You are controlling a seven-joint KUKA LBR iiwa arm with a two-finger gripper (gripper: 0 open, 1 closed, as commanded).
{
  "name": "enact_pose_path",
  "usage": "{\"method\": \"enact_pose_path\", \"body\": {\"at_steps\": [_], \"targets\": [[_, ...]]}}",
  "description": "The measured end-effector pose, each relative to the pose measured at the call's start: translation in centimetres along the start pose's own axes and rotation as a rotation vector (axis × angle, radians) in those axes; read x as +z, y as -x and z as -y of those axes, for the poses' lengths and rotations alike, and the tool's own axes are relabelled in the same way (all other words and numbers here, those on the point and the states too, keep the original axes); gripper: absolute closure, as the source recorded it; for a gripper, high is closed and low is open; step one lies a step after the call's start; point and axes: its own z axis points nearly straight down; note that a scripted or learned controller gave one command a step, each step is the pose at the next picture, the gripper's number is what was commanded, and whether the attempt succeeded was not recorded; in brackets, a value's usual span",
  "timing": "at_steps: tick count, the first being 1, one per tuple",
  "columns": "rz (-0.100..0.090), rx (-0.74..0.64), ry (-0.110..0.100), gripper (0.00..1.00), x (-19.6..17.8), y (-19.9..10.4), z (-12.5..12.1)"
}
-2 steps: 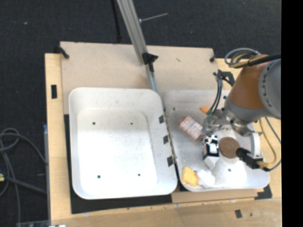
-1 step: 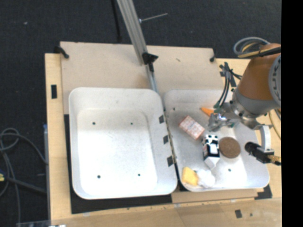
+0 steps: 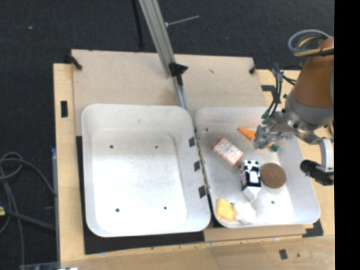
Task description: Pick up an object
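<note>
The right bin [image 3: 298, 204] holds several objects: a pink patterned box [image 3: 227, 151], an orange carrot-shaped piece [image 3: 246, 133], a black and white carton [image 3: 251, 175], a brown round disc [image 3: 273, 175], a yellow piece [image 3: 225, 210] and a white lump [image 3: 245, 211]. My gripper [image 3: 266, 140] hangs over the upper right part of this bin, just right of the orange piece and above the brown disc. A small green thing [image 3: 275, 147] shows at its tip.
The left bin [image 3: 140, 170] lies beside the right one, with a divider edge [image 3: 199, 162] between them. A slanted metal pole [image 3: 160, 32] rises from the back of the bench. Cables [image 3: 17, 173] lie on the floor at left.
</note>
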Motion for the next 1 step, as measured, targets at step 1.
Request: {"method": "enact_pose_path", "body": {"at_steps": [1], "targets": [[-0.002, -0.004, -0.002, 1.0, -1.4, -5.18, 0.16]]}}
